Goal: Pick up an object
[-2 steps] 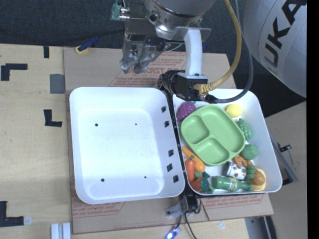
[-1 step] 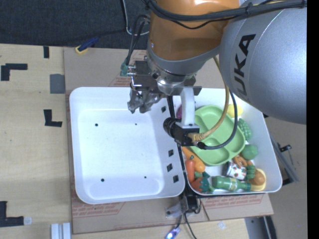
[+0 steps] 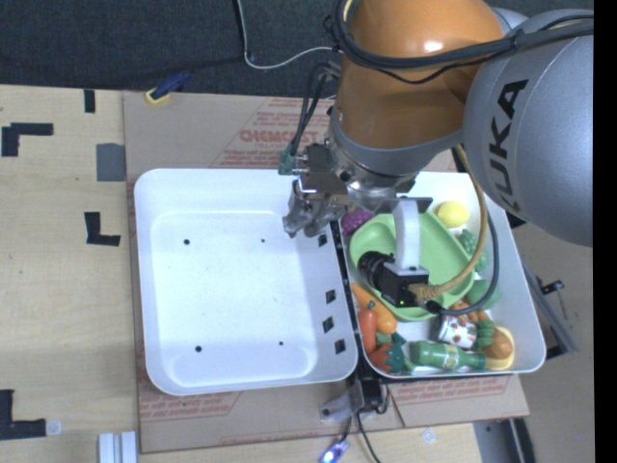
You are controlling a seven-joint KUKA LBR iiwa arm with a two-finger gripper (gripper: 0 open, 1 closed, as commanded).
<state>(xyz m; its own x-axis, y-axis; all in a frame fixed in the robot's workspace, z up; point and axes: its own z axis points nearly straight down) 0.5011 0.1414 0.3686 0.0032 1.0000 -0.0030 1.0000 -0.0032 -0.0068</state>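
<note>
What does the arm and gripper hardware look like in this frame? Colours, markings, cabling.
The arm is a bulky grey casing with black KUKA lettering and a glossy orange dome band above the wrist. Black cables loop around the orange section. The gripper below it is a dark metallic assembly with a small green part and thin wiring.

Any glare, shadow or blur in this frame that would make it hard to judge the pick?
Camera view: a bright highlight sits on the orange band of the arm; the left bin is evenly lit with soft shading along its walls; the arm shades part of the right bin, where the toys are small and soft-edged; the gripper is dark and slightly blurred, so its finger state is unreadable.
</note>
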